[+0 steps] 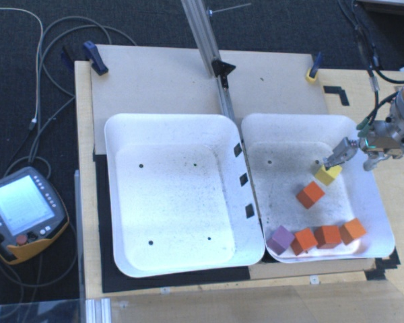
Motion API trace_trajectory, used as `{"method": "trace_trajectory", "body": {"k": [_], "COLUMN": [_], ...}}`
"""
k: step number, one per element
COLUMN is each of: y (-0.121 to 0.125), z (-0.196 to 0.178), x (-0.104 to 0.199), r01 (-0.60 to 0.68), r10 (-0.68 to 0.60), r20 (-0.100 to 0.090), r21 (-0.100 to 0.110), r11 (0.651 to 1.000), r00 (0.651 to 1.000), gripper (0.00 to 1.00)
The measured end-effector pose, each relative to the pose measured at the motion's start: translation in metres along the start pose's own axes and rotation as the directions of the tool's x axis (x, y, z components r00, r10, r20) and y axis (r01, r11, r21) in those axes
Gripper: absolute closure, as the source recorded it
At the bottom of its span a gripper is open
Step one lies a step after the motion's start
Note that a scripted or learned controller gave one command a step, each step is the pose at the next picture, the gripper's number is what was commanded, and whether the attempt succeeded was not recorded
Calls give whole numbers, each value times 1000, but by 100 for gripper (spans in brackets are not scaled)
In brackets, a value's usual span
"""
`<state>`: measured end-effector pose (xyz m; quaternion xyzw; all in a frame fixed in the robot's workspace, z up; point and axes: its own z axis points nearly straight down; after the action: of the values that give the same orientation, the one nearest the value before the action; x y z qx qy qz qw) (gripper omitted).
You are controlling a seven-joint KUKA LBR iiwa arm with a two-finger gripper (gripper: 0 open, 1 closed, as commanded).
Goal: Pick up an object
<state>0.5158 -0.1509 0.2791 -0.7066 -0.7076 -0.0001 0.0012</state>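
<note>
My gripper (350, 161) hangs over the right side of the right bin (289, 121), open, with nothing between its fingers. The left finger (338, 155) slants down to a yellow cube (328, 175) and its tip sits at the cube's top edge; whether it touches is unclear. An orange cube (310, 194) lies just below and left of the yellow one. Along the bin's front wall sit a purple cube (281, 239) and three orange cubes (303, 241), (328, 236), (353, 230) in a row.
The left bin (121, 133) stands beside the right one. A metal pole (202, 32) slants up from between the bins at the back. Blue (94, 56) and yellow (314, 71) clamps hold the board. A teach pendant (20, 210) lies at far left.
</note>
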Motion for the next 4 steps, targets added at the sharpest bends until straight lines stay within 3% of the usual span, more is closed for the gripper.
{"method": "trace_trajectory", "body": {"k": [1,2,3,4], "y": [11,14,20,29], "z": [183,168,83,-54], "x": [9,8,56,78], "r01": [-1,-1,5,2], "r10": [1,1,-5,-2], "r20": [-2,1,1,2], "r21": [8,-3,-10,-11], "r11": [1000,1000,1000,1000], "r00": [1000,1000,1000,1000], "gripper": [0,100,100,100]}}
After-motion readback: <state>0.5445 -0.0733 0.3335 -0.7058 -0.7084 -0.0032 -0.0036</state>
